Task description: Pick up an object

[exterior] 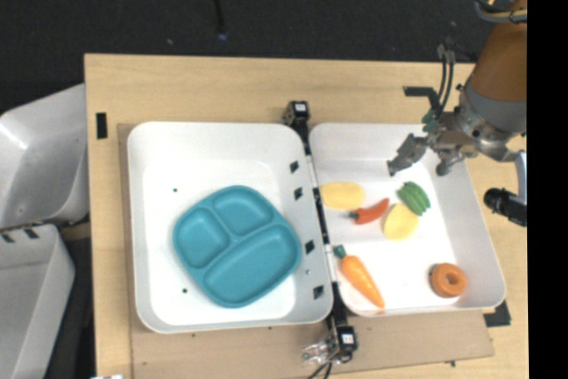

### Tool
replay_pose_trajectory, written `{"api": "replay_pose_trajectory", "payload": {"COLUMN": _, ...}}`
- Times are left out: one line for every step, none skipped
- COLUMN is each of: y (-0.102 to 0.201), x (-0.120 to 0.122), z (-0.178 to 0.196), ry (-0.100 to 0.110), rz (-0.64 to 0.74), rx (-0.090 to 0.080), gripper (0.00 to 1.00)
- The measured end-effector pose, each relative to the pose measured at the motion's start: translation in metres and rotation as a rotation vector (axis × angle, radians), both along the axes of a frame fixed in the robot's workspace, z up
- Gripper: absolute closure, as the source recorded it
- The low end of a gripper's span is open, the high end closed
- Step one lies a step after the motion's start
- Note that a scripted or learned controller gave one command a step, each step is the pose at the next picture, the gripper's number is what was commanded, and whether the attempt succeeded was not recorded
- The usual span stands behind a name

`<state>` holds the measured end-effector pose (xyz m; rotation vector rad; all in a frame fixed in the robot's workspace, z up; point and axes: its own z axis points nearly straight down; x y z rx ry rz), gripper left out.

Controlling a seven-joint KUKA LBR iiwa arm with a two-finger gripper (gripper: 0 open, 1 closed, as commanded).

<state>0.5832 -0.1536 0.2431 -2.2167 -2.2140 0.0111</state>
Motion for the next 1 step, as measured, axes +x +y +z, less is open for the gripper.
{"api": "replay_pose_trajectory", "payload": {"y": 0.0002, "x": 0.0024, "z": 0.0068, "ry": -0.012, "rz": 0.002, "rx": -0.001, "gripper": 0.00}}
